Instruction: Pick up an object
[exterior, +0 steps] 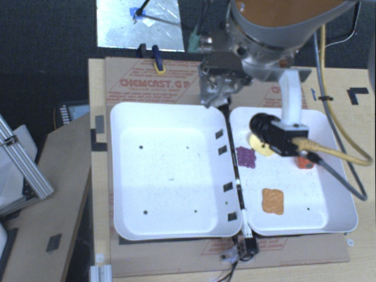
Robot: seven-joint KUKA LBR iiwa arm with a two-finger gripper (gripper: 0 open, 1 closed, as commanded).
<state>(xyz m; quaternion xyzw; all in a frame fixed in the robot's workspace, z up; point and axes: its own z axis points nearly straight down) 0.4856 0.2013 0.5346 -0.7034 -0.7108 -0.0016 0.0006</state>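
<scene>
1. Pale wood formed the bench (pixel 341 81), with a printed cardboard sheet (pixel 147 82) spread on it under two white bins.
2. At the gripper (pixel 216 101), whether it was released or clenched could not be told, and nothing was seen in its grasp.
3. It hung well beyond the purple lump (pixel 245 157), over the far rims where the two bins meet.
4. That purple lump lay in the right bin (pixel 343 216), close to the wall it shares with its neighbour.
5. Just right of the purple lump and slightly farther back sat a yellow piece (pixel 260 146), partly hidden by the robot's own parts.
6. Nearer the camera than the purple lump, and a little to its right, lay a flat tan piece (pixel 272 201).
7. Farther right of the purple lump, a small red-orange bit (pixel 304 163) rested on the bin floor.
8. Left of the purple lump, across the shared wall, was the left bin (pixel 170 169).
9. Far beyond the purple lump and to its left, a blue and yellow clamp (pixel 157 60) sat at the cardboard's edge, with a shiny sheet (pixel 138 16) behind it.
</scene>
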